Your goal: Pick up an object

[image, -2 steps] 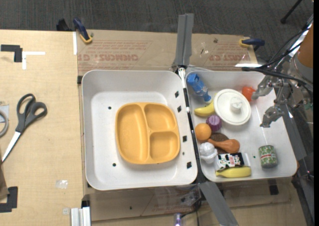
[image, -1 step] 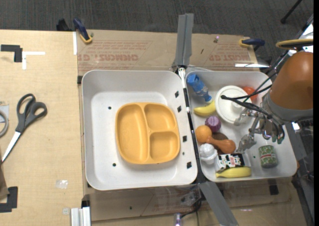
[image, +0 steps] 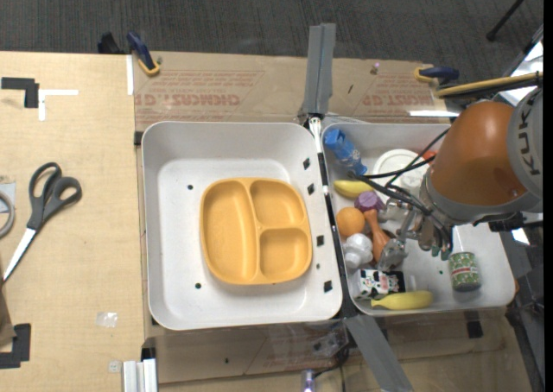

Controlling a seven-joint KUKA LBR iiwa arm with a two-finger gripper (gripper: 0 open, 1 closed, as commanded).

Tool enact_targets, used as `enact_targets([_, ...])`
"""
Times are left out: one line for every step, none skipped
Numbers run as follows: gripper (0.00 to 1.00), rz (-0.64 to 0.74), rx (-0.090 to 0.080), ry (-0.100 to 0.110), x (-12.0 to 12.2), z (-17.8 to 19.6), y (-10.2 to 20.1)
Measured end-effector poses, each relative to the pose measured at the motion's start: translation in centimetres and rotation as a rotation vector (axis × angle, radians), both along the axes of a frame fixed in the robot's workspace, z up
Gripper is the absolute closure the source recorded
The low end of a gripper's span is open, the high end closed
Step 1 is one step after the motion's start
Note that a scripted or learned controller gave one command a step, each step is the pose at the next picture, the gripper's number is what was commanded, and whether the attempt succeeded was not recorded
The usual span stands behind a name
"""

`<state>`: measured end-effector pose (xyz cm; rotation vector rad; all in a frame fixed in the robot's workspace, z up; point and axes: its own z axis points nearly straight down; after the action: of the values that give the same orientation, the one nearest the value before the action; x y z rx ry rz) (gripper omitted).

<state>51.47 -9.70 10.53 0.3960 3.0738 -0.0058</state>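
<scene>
A yellow-orange divided tray sat in a white bin. The neighbouring white bin held two yellow bananas, an orange ball, a blue bottle and a black-and-white patterned card. Black-handled scissors lay on tan wood.

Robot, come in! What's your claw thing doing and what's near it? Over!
Tool low over the right bin, nothing seen in it. Carrot, orange and white toy just beside. Objects crowded close; divided plate in left bin.
</scene>
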Motion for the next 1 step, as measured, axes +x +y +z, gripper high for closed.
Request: enact_targets([0.00, -0.023, 0.008, 0.036, 4.15, -1.14, -9.04])
